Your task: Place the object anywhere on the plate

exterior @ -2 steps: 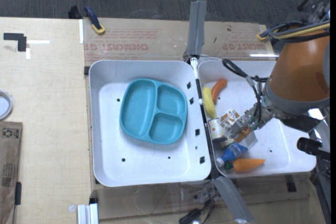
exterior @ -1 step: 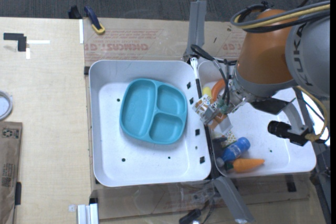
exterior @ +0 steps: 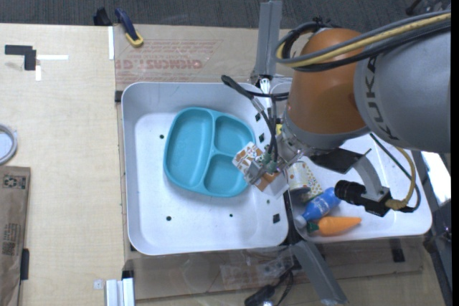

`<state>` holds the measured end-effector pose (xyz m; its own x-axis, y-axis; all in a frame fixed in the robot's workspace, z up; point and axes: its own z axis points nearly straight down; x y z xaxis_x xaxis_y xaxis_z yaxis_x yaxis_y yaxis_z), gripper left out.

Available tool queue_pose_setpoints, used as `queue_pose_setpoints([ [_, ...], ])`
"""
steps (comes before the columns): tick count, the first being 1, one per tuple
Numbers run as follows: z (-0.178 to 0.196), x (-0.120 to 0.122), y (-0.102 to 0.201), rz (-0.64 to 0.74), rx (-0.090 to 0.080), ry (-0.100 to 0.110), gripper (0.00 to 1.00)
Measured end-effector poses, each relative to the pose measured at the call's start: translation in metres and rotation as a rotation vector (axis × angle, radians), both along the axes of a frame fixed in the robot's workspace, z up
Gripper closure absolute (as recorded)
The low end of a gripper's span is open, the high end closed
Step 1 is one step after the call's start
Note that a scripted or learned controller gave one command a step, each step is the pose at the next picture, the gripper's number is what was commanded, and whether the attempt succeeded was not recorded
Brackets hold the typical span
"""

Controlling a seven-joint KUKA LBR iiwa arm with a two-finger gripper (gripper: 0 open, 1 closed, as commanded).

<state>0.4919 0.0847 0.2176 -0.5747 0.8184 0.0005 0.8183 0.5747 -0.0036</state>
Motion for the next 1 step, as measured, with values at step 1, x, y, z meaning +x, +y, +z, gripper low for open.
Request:
queue_pose_setpoints([
  [1, 0.0001, 0.0001, -0.0002, -0.001, 0.0, 0.0, 0.0],
])
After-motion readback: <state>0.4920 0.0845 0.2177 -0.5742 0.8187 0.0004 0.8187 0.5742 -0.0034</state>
